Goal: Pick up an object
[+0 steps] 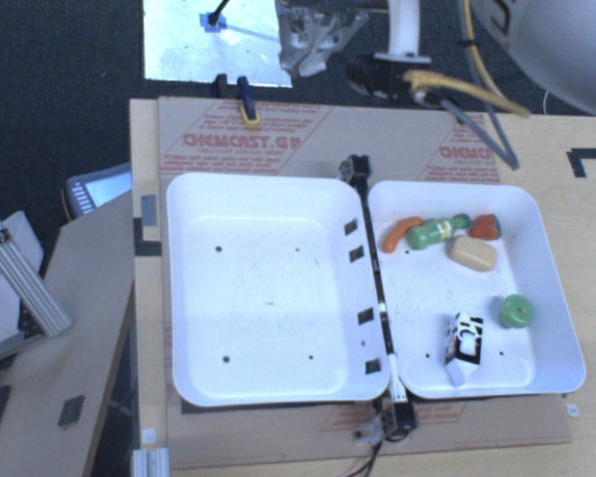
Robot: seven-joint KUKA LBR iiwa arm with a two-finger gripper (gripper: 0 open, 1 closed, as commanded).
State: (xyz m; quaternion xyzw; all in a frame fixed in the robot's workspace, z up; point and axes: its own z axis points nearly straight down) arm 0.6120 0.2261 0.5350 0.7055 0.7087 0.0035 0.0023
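A: Below the hand (313,43), well apart from it, the two bins sit side by side on the desk (278,132); the right bin (551,286) holds every item.

B: Probably a pre-grasp hover. Bottle (439,232), beige block (474,254), green cap (517,311)?

A: Yes. The hand carries nothing; its opening I can't tell, cropped.

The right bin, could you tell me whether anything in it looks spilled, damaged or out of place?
Nothing stands out. In the right bin, the green bottle, orange piece, beige block, green disc and black-and-white carton simply lie loose, with no spill visible.
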